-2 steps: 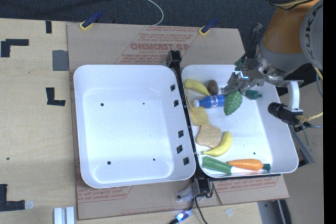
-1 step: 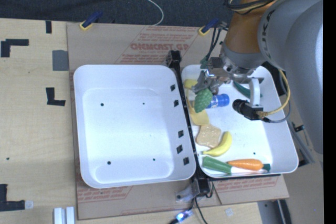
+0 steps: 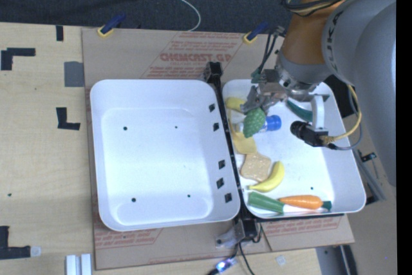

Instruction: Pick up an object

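Jaws seemingly closed on the green toy [image 3: 254, 120] under the gripper [image 3: 261, 100], over the right bin [image 3: 341, 170] near its left wall, above cracker [image 3: 255, 167] and banana [image 3: 270, 179]; grasp stage; next, straight lift.

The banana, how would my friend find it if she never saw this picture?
Look in the right-hand white bin, the one with all the toy food. Go toward its front edge, next to the divider between the bins: the banana lies just right of the tan cracker and above the carrot. It is the only curved, bright yellow piece there.
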You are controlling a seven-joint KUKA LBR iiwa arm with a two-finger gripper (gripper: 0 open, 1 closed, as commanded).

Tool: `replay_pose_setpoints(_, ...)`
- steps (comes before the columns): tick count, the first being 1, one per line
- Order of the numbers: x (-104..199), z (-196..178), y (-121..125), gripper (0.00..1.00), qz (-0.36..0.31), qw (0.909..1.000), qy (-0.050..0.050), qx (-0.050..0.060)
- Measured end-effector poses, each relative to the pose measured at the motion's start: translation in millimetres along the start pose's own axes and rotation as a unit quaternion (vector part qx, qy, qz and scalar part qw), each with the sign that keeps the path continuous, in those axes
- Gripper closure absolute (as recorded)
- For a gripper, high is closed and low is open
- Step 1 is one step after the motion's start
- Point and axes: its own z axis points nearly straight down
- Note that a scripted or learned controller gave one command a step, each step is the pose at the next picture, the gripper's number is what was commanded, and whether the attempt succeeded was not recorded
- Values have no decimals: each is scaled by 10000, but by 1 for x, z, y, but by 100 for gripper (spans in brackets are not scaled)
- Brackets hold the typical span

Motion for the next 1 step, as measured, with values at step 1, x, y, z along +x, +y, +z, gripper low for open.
replay_pose_setpoints(1, 45, 0, -41, 100, -11, 10000, 8, 17)
